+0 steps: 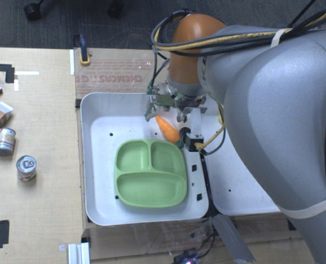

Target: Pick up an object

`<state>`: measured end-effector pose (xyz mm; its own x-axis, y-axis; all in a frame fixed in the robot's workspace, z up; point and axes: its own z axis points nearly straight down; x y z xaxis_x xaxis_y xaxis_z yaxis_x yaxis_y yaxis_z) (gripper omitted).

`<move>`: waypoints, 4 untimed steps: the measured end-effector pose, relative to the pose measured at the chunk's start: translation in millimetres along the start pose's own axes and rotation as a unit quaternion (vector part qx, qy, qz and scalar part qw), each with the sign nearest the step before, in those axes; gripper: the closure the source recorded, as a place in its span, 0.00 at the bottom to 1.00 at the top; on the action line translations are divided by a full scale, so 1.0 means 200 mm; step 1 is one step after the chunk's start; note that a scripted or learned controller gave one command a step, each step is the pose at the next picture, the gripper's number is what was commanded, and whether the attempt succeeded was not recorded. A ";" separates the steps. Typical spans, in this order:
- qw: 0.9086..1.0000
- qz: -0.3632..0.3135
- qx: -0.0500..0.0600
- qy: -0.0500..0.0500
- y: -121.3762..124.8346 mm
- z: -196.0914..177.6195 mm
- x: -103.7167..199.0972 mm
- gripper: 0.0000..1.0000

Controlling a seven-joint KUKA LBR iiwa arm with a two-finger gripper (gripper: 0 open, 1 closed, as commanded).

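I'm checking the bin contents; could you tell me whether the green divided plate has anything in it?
Empty: all three compartments of the green plate show bare green. The orange object lies beside its upper rim.

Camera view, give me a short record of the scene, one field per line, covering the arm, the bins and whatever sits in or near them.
arm: grey with an orange band, reaching in from the right
pincer: over the far part of the left bin, just above the orange object
orange object: carrot-shaped, lying in the left bin beside the plate's far edge
green plate: three compartments, flat in the left bin
right bin: mostly hidden by the arm
cans: two, standing on the bench left of the bins
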<state>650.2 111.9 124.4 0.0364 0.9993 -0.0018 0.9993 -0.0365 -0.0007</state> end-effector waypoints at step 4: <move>0.946 -0.324 0.000 0.000 -0.14 -0.43 0.10 1.00</move>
<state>622.2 133.1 211.2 -0.5842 0.8116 -0.0008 0.8116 0.5841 -0.0007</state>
